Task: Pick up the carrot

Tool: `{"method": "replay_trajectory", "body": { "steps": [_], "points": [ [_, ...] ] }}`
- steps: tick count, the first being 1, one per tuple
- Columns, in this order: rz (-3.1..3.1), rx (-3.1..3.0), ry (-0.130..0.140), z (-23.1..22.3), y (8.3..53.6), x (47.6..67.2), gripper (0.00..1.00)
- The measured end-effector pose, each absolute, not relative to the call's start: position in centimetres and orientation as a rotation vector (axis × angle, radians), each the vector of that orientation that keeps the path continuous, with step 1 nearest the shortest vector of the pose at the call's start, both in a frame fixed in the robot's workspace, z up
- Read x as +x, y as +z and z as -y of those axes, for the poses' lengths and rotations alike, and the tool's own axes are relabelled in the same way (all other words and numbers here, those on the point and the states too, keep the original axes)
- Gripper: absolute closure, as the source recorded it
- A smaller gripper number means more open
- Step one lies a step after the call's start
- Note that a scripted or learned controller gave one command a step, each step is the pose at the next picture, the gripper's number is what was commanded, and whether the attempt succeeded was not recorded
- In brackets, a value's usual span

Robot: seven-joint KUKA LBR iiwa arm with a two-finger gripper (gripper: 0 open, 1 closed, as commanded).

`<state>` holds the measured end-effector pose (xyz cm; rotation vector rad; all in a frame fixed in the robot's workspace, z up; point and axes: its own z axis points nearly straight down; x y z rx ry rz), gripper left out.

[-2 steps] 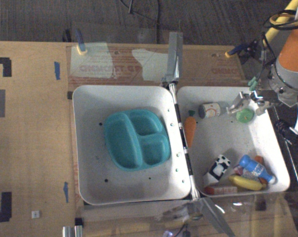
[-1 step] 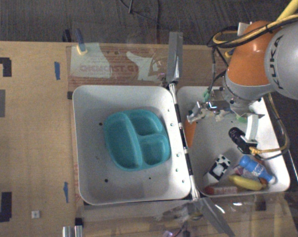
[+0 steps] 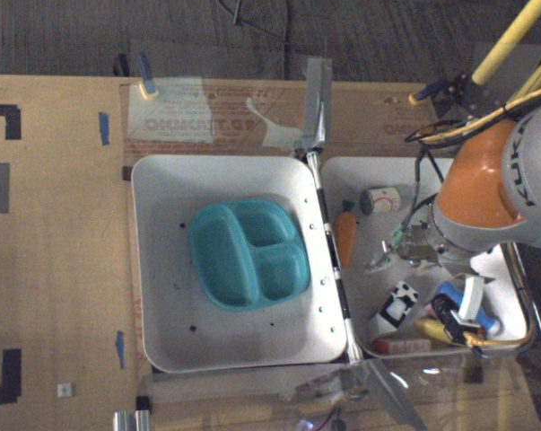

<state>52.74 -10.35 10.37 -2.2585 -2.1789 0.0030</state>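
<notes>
1. Two white bins are sitting on the bench: the left bin (image 3: 162, 330) and the right bin (image 3: 342, 173).
2. One teal divided plate (image 3: 249, 254) is lying in the left bin, well to the left of the gripper (image 3: 397, 251).
3. One carrot (image 3: 345, 238) is lying just left of the gripper.
4. One black-and-white block (image 3: 397, 304) is lying just below the gripper.
5. One small round white container (image 3: 379, 200) is sitting just above the gripper.

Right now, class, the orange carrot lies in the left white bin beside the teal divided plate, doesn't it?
Not quite. The camera view shows the orange carrot in the right white bin, along its left wall. The teal divided plate sits in the left white bin.
</notes>
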Motion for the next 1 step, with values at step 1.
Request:
{"method": "replay_trajectory", "body": {
  "steps": [1],
  "points": [
    [2.244, -2.210, -0.007, 10.72, 8.79, 60.21, 0.00]
  ]
}}
